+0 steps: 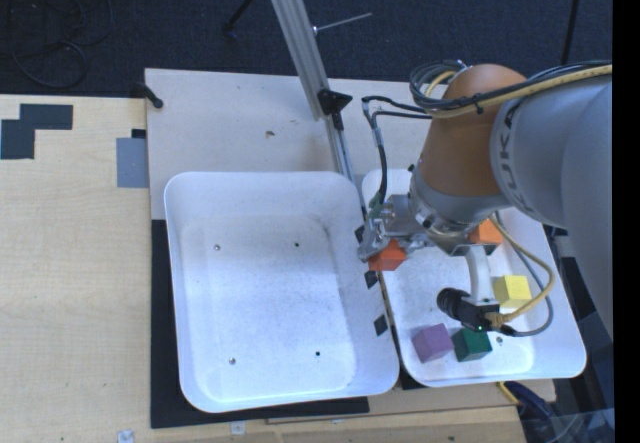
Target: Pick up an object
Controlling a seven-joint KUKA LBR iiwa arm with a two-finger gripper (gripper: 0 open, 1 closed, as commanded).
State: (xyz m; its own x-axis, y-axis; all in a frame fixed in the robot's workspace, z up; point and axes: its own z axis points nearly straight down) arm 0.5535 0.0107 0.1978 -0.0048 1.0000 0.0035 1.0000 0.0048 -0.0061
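My gripper (384, 245) hangs over the left rim of the right bin (560, 363), under the grey arm with its orange band (470, 141). A small orange-red block (389, 257) sits between its fingertips, and the gripper is shut on it. The block appears lifted, just over the edge between the two bins. Lower in the right bin lie a purple cube (432, 342), a green cube (472, 344) and a yellow cube (512, 289). An orange block (488, 232) peeks out from behind the wrist.
The left bin (200, 201) lies beside the right one, their rims nearly touching. A slanted aluminium rail (300, 36) rises behind the bins. A yellow cable and black connector (458, 306) hang from the wrist over the right bin.
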